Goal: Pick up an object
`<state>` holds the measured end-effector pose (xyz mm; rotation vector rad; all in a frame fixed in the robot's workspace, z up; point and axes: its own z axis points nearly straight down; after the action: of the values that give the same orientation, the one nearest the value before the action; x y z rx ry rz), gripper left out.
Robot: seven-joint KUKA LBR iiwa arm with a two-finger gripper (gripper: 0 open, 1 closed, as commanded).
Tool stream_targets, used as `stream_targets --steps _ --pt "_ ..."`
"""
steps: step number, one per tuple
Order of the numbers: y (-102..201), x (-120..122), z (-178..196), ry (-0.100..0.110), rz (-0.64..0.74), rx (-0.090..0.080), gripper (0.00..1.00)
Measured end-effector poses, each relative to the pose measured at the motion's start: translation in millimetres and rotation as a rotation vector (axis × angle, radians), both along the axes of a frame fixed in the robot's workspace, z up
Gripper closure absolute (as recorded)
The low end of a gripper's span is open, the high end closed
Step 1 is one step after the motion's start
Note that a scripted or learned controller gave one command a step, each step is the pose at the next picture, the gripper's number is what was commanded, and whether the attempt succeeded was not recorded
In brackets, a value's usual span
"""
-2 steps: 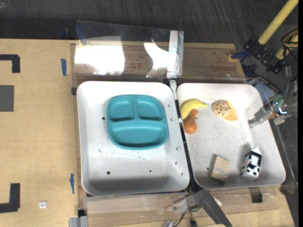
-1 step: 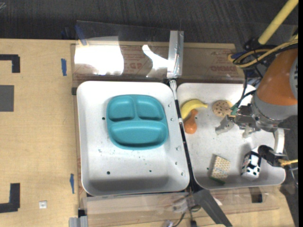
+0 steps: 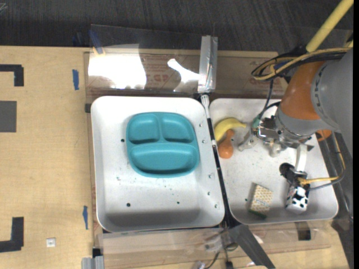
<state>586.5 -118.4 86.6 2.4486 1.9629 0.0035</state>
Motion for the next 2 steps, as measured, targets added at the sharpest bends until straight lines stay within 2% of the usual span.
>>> stream_targets --steps 1,2 --pt "0.1 1.9 10.0 -0.003 0.001 0.000 1.00" --pt "0.2 1.7 9.5 -0.002 0.001 0.000 0.00"
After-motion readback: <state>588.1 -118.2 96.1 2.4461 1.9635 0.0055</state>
